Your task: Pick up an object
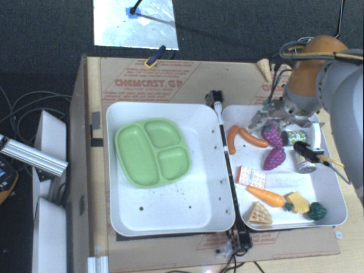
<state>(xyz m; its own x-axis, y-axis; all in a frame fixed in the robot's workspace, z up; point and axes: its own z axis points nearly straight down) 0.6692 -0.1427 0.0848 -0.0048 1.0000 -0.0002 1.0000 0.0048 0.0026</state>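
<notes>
- Purple grape bunch (272,135) sitting just in front of the gripper (266,117), toward the near rim of the right bin (335,201), close but seemingly not between its tips. Likeliest target.
- Gripper low over the bin's far end; open or closed, impossible to tell from this slant, and nothing seen held.
- Second purple piece (274,158) right behind the first, farther from the gripper, touching or nearly so. Best to come straight down on the nearer bunch, so the pair isn't shoved together.
- Orange sausage (255,138) just to the gripper's left-front, crowding the grapes; worth centring well clear of it.
- Small green-labelled can (296,136) on the opposite side, under the arm: another tight neighbour, likely to roll if clipped.
- Carrot (267,196) and cheese wedge (297,201) well away at the near end, no bother.
- Green tray (152,152) off in the left bin (122,209), well apart.
</notes>
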